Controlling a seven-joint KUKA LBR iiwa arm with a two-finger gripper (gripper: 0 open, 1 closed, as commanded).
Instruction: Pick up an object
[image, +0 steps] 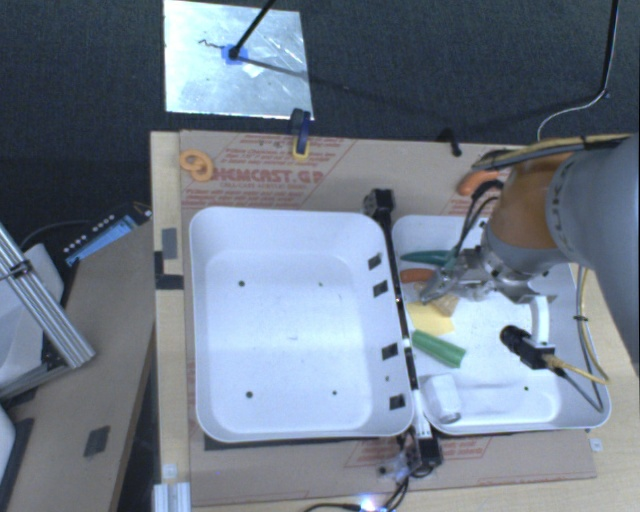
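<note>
In the right bin (575, 405) a small cluster of objects lies along the left side, close to the divider between the two bins. A yellow block (431, 319), flat and wedge-like, rests near the middle of that side. Just below it and touching its lower edge lies a green cylinder (440, 348), tilted so that one end points toward the lower right. Above the yellow block an orange piece (414, 274) sits beside the bin wall, and a teal flat object (430, 257) lies just above that, partly under the arm. A white rounded object (442, 396) sits near the bin's lower left corner, apart from the green cylinder.

The gripper (438, 290) hangs over the upper edge of the yellow block, between it and the orange piece. Its metal parts blur together at this angle, and I cannot tell how far apart they are or whether anything is between them. The grey arm (590, 215), with its orange band (520, 205), reaches in from the right across the upper half of the right bin. A black fitting (520, 345) with a yellow-tipped cable hangs from it over the bin's floor.

The left bin (290, 320) shows a bare white floor. Both bins sit on a cardboard sheet (270, 170); an orange ring (196, 164) lies at its upper left corner.
</note>
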